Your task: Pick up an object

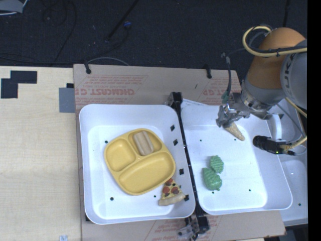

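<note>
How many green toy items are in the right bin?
2: one ridged green toy piece mid-bin, another green toy piece just below it, apparently touching. The gripper hangs farther up the white right bin.

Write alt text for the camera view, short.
The gripper sits over a tan cone-shaped toy at the back of the right bin, near two green toys. The left bin holds a yellow divided tray and a pizza slice toy.
</note>
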`<act>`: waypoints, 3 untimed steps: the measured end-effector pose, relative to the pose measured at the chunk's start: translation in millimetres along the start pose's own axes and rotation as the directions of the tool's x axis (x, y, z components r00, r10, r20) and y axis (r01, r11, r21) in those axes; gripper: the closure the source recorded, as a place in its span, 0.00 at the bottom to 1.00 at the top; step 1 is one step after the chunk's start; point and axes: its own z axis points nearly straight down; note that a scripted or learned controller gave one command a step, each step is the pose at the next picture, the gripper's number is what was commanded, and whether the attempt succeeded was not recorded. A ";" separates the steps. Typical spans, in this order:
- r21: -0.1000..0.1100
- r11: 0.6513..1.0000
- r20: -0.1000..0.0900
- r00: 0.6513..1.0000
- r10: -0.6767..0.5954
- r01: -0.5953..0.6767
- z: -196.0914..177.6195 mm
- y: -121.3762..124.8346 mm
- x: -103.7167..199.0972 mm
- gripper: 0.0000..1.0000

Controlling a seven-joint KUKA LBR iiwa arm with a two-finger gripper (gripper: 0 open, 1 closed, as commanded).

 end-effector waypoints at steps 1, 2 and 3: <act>0.001 1.000 0.000 1.000 0.000 0.000 -46.8 0.6 -1.3 1.00; 0.009 1.000 -0.003 1.000 -0.002 0.002 -31.7 -24.2 45.9 1.00; 0.010 1.000 -0.002 1.000 -0.002 0.002 -23.7 -51.0 83.4 1.00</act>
